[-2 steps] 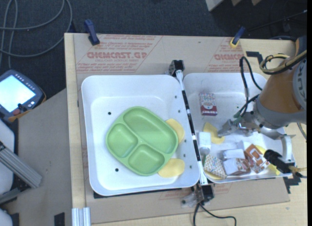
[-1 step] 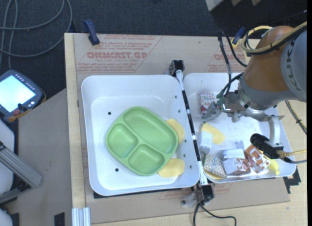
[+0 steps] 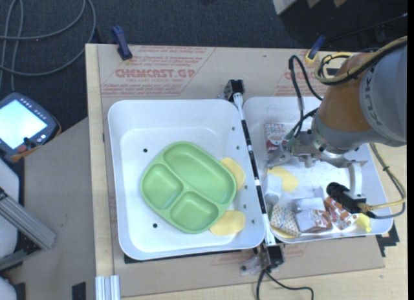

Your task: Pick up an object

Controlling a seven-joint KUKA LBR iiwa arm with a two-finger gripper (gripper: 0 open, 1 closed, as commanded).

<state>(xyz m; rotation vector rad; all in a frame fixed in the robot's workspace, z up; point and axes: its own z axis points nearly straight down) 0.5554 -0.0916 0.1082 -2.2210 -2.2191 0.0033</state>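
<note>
The bench (image 3: 162,69) (brown, printed) bears two white bins (image 3: 129,124) (image 3: 381,169) side by side.

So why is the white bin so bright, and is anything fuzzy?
Camera view: overhead light washes out the left bin, though the green tray stays sharp; small items in the right bin look soft, and the arm shades them.

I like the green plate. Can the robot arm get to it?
Probably yes. The green plate lies open-topped in the left bin, nothing over it. The gripper hangs over the right bin and must cross over.
</note>
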